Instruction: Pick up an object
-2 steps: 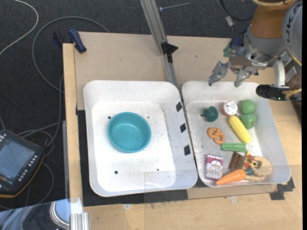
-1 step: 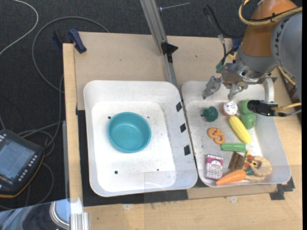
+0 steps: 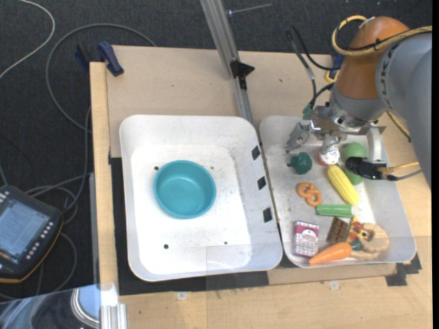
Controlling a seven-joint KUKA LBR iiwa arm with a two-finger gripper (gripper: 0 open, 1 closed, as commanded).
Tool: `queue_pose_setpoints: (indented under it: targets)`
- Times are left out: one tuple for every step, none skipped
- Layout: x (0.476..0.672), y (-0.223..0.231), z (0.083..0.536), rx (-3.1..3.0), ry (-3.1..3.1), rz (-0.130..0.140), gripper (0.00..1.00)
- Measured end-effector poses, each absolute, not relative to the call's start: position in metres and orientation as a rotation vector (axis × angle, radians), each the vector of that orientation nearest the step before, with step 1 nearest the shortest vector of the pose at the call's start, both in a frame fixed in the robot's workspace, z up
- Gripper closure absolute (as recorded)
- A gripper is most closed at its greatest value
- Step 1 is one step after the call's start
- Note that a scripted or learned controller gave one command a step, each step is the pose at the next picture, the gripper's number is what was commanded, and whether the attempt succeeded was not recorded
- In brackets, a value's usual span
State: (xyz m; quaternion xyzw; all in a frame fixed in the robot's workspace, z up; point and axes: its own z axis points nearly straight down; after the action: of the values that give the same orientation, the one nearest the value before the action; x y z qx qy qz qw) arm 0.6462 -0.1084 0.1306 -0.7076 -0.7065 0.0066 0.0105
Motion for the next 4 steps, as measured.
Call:
queue_pose_setpoints:
  targets:
    - [0.644,-0.107,0.091,-2.207,-2.206,0.019,0.0]
    - [0.646,-0.106,0.107,-2.209,-2.208,0.012,1.0]
    - [0.647,-0.109,0.173,-2.227,-2.225,-0.009,1.0]
    - [0.647,-0.11,0.219,-2.223,-2.225,-0.006,1.0]
